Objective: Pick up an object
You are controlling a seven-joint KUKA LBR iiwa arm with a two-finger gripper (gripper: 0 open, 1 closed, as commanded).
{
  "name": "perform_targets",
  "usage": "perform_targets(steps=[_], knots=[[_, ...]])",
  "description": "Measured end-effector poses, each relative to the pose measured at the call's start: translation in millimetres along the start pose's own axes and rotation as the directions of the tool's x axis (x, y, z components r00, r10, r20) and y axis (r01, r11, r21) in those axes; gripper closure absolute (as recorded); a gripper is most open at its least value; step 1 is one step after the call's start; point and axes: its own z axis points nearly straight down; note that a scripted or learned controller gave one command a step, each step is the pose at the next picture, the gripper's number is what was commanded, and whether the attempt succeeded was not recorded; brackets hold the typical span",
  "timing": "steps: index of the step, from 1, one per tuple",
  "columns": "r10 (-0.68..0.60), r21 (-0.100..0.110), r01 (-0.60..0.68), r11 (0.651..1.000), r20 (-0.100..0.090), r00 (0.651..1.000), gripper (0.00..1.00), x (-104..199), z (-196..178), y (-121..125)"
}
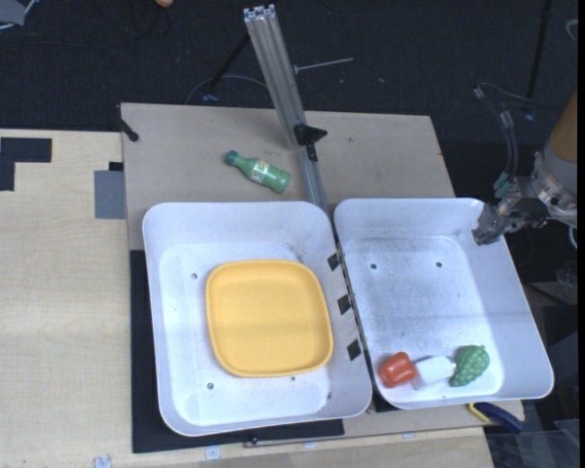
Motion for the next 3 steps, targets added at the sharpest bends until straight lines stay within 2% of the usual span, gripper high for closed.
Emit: perform_targets(steps=[3], knots=[[-0.004,0.002,0.004,1.0,-0.002,1.0,1.0,164,-3,-15]])
